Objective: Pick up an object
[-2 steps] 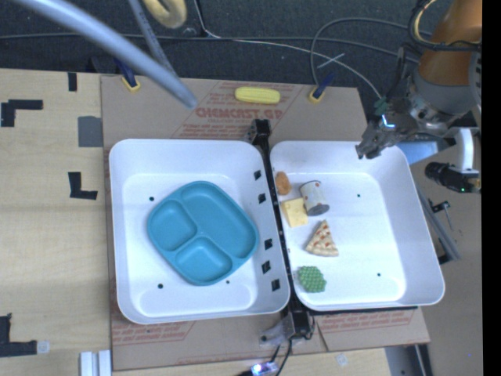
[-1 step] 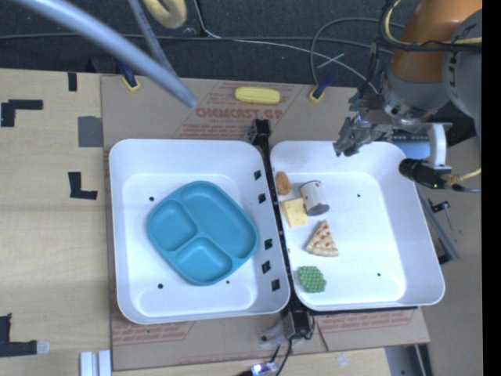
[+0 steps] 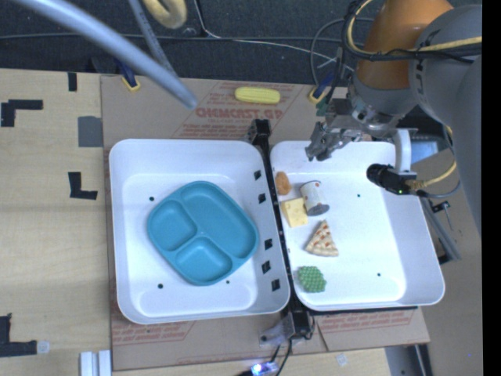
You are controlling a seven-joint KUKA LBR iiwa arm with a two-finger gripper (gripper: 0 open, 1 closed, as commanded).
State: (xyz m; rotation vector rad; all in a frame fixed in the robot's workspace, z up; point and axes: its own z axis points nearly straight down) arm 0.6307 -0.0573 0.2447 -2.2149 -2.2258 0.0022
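Observation:
In the right bin (image 3: 391, 280) lie several small items: an orange piece (image 3: 282, 183), a grey and white can (image 3: 314, 197) on its side, a yellow cheese block (image 3: 295, 212), a pizza slice (image 3: 322, 240) and a green textured piece (image 3: 311, 279). My gripper (image 3: 322, 147) hangs over the bin's upper left area, above and just right of the can and apart from it. Nothing shows between its fingers, which stand slightly apart.
The left bin (image 3: 133, 288) holds a blue divided tray (image 3: 202, 232). A yellow corn-like item (image 3: 257, 95) lies on the cardboard behind the bins. A grey pole (image 3: 102, 34) slants across the upper left. Cables and a black fitting (image 3: 391, 178) sit along the right bin's upper right.

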